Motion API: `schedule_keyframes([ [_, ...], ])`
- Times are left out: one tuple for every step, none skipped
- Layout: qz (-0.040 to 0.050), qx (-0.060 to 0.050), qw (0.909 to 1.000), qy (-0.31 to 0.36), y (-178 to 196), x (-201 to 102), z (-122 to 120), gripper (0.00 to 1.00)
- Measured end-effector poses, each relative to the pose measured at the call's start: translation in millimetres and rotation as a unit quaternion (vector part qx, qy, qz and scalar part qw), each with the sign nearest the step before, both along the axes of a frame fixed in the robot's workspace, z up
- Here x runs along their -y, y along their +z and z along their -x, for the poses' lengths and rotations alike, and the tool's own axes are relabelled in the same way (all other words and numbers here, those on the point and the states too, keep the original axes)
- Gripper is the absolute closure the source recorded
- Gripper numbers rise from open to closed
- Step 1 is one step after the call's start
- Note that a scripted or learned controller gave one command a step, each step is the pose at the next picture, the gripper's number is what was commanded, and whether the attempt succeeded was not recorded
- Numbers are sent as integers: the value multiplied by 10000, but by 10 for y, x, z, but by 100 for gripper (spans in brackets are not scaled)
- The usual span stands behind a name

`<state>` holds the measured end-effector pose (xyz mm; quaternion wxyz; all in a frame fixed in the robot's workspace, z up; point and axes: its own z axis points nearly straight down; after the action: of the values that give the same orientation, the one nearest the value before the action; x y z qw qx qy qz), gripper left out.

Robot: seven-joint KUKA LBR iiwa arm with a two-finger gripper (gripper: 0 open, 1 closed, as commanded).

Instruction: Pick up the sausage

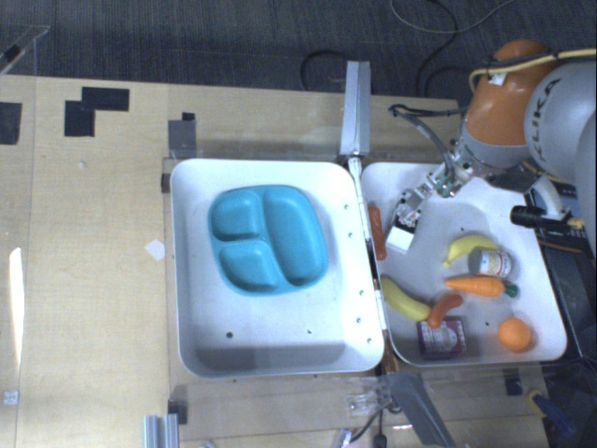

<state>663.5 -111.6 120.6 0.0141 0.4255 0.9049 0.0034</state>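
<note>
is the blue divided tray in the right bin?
No, the blue tray lies in the left bin; the right bin holds the food items.

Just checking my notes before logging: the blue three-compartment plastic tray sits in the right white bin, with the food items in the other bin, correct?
Not quite: the camera view shows the blue three-compartment plastic tray in the left white bin; the food items lie in the other bin.

Sausage (pixel 376 231) lies along right bin's (pixel 550 343) left wall.

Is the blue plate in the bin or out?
In. The blue plate lies flat inside the left bin, its white walls all around it.
</note>
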Motion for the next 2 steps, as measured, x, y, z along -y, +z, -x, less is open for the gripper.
schedule_keyframes([
  [49, 42, 9998, 213, -94, -84, 29, 0],
  [41, 108, 9999, -37, -94, -137, 75, 0],
])
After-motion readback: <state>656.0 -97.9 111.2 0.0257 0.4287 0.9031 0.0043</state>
